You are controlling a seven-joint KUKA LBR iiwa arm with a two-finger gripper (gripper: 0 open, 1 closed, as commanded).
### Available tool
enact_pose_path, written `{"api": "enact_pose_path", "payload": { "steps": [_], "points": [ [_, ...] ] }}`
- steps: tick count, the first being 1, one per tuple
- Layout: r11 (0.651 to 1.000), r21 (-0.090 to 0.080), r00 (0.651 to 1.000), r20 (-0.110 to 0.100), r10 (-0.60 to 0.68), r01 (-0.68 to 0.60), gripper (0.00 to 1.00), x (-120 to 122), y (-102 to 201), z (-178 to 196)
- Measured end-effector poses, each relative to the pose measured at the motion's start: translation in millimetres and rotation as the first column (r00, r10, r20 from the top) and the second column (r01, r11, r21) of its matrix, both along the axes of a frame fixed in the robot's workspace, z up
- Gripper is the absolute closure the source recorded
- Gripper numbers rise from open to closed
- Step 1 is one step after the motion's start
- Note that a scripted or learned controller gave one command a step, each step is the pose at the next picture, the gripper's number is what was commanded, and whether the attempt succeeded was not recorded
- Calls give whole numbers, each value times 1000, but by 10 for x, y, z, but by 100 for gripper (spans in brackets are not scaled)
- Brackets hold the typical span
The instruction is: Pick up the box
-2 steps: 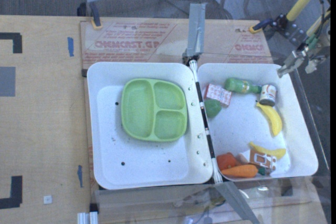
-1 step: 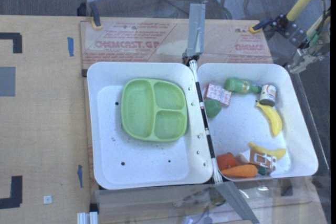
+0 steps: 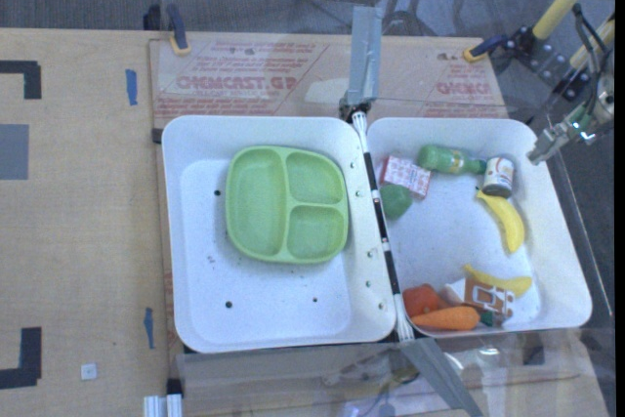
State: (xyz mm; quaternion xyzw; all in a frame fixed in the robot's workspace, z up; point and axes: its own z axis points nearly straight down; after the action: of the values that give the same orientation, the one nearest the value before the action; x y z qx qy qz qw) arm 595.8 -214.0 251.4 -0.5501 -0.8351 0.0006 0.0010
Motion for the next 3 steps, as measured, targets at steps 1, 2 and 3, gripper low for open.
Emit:
{"api": "enact_pose_path", "payload": {
  "steps": [1,2,3],
  "points": [
    [982,-2,982,4,-190,190,100,494,-91,1384],
    [982,-2,982,3,-190,190,0,496,-87,1383],
    [998,-1,998,2,-64,64,0,-203,-95,948]
  ]
}}
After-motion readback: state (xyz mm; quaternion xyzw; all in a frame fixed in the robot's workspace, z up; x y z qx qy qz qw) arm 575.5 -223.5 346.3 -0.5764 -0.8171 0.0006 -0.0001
